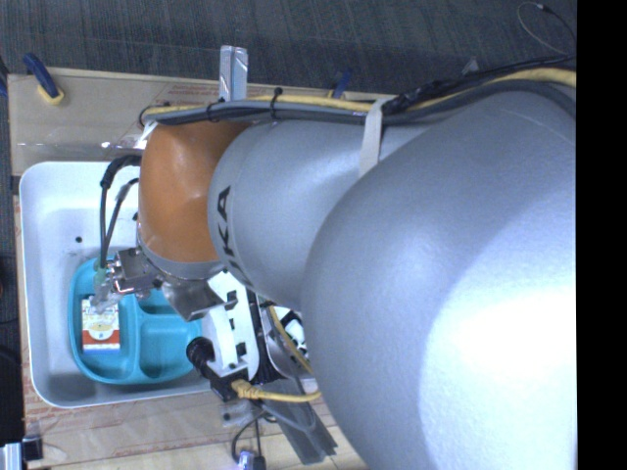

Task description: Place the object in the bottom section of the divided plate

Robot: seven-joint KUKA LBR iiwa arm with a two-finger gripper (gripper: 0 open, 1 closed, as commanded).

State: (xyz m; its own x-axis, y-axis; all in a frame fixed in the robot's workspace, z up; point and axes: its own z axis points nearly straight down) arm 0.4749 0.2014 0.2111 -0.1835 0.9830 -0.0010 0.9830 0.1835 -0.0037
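A: 1 arm (411, 262) covers most of the view, coming in from 3 o'clock, its grey shell swelling across the right half. The orange band (176, 199) sits above the wrist, tilted down toward 7 o'clock over the left bin (44, 213).

B: And the gripper (122, 277)?

A: It hangs low over the blue divided plate (147, 346). The wrist hides the claw, so I cannot tell its state.

B: Where is the object?

A: A small white and orange box (100, 323) lies on the plate at its 9 o'clock side, just under the gripper. Which section it lies in, I cannot tell.

B: The surroundings?

A: The white bin rests on a wooden bench (108, 96). Dark carpet (294, 18) runs along 12 o'clock. A black cable (245, 114) and a yellow one lie along the arm.
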